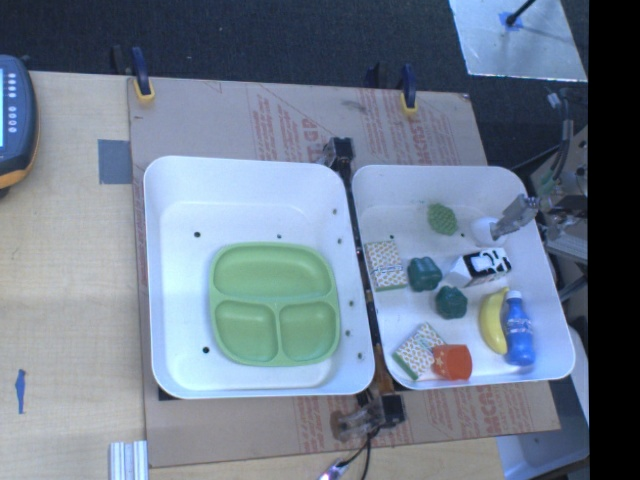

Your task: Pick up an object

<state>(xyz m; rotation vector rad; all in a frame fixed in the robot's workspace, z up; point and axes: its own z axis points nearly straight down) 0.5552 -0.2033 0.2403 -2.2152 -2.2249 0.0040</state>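
Objects in the right bin point(392, 183): your gripper point(508, 218) reaches over the far right rim, just beside a white piece point(483, 230). The black-and-white item point(487, 264) lies just below it; the banana point(491, 322) and blue bottle point(517, 331) lie nearer the front. You cannot tell its opening.

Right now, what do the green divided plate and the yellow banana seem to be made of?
Green divided plate: probably moulded plastic, matte, with an even pale green colour, soft rounded rims and three pressed compartments.
Yellow banana: likely a plastic toy, smooth, with a uniform bright yellow surface and no brown spots, though the picture is too small to be sure.
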